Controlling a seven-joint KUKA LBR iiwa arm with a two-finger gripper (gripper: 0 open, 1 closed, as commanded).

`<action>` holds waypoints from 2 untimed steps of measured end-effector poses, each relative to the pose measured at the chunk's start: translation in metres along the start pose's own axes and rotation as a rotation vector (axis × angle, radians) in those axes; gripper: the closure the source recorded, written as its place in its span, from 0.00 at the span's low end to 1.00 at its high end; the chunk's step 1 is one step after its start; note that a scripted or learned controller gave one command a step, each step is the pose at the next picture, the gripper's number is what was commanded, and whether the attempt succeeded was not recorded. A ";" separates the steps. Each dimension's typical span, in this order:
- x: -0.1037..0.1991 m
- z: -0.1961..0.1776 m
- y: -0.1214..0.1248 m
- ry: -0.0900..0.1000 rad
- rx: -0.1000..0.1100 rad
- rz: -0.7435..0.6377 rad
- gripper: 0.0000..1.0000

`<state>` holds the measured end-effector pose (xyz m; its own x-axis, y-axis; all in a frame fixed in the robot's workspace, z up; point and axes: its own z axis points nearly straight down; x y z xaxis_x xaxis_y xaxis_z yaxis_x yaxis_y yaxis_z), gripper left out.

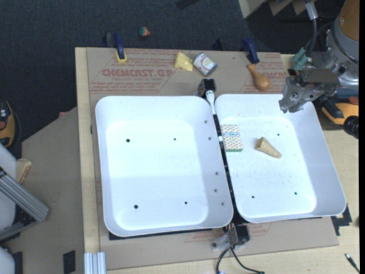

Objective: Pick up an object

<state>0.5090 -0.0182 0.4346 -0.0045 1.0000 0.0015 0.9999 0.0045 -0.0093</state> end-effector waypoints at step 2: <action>-0.037 0.092 -0.031 -0.002 -0.006 0.013 1.00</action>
<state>0.4776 -0.0555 0.3433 0.0081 1.0000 -0.0004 1.0000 -0.0081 -0.0038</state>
